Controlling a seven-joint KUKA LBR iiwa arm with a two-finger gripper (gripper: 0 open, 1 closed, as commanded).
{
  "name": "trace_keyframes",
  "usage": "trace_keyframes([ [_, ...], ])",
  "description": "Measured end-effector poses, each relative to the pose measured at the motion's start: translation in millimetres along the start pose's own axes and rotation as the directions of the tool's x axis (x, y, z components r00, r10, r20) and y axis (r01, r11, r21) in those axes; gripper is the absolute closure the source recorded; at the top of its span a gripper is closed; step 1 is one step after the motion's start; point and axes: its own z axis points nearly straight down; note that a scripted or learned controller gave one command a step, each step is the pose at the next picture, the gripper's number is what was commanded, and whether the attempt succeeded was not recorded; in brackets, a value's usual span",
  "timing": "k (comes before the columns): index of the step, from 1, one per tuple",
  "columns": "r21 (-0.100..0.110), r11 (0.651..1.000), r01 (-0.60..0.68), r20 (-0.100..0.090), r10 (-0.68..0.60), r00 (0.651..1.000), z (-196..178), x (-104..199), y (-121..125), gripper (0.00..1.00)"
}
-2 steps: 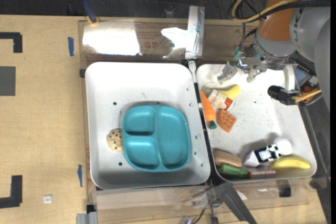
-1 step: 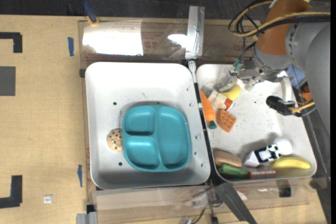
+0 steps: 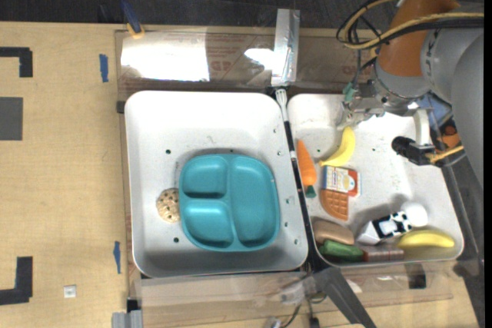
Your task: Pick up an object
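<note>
We looked down on two white bins side by side. The left bin (image 3: pixel 146 119) held a teal plate (image 3: pixel 229 200) with three parts, and a small cookie (image 3: pixel 167 204) lay just beside its left edge. The right bin (image 3: pixel 380 154) held all the toy food.

The arm (image 3: pixel 430 42) came in from the right, and its gripper (image 3: pixel 355 107) hung over the far end of the right bin. A yellow banana (image 3: pixel 344 147) lay just below it, close to the tip. We could not tell how the gripper was set, because the part at its tip was too small and dim. We saw nothing held in it.

Near the banana lay a carrot (image 3: pixel 307 169) along the wall between the bins, and an orange packet (image 3: pixel 338 192) next to it. At the near end we saw a brown bun (image 3: pixel 332 230), a green pickle (image 3: pixel 342 249), a black and white toy (image 3: pixel 400 222) and a second banana (image 3: pixel 425 240).

We thought the job was at its start. The arm looked like it was lining up to reach, and the first banana seemed the closest pick. Next it would need to go down over the banana and close across its thin middle. The bin wall was close there, so it could bump.
</note>
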Motion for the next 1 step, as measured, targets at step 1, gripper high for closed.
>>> trace_keyframes([
  [1, 0.002, 1.000, 0.000, 0.000, 0.000, 1.000, 1.0, 0.1, -0.4, 0.00],
])
